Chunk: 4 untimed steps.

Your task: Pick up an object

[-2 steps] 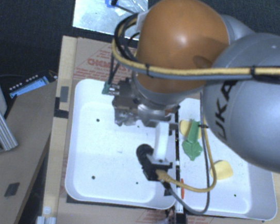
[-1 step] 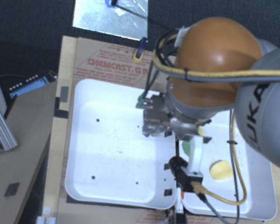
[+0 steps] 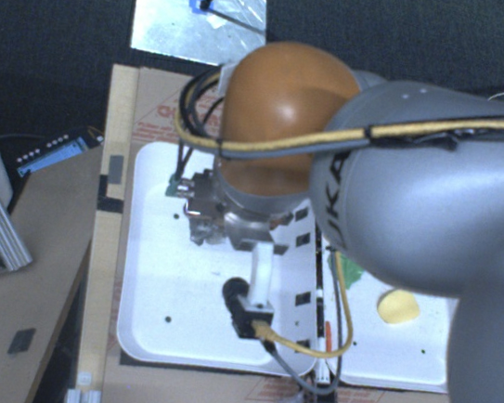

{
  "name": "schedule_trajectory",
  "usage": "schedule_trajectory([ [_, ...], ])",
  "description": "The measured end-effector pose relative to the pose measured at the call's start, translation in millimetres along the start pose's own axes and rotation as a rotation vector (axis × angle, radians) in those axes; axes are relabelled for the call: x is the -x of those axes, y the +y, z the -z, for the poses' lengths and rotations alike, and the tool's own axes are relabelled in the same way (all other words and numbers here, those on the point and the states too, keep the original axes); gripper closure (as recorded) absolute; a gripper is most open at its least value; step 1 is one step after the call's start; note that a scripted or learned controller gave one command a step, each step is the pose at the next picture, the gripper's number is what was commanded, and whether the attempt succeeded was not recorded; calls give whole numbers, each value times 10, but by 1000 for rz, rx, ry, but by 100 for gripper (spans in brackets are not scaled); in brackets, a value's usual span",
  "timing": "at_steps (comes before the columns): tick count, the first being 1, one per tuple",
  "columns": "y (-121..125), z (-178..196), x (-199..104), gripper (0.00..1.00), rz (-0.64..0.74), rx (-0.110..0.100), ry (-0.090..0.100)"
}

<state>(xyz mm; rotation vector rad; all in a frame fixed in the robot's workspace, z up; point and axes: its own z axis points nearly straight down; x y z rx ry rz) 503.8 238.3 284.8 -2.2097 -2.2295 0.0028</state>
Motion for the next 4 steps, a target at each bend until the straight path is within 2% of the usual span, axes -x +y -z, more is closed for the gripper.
schedule_trajectory([
  [1,158,252,39,100,-7,6,1],
  [2,152,243,42,0,-8,4,0],
  [3,158,354,41,100,-6,5,1],
  [4,-90,-621,615,100,-13,-7,-6],
])
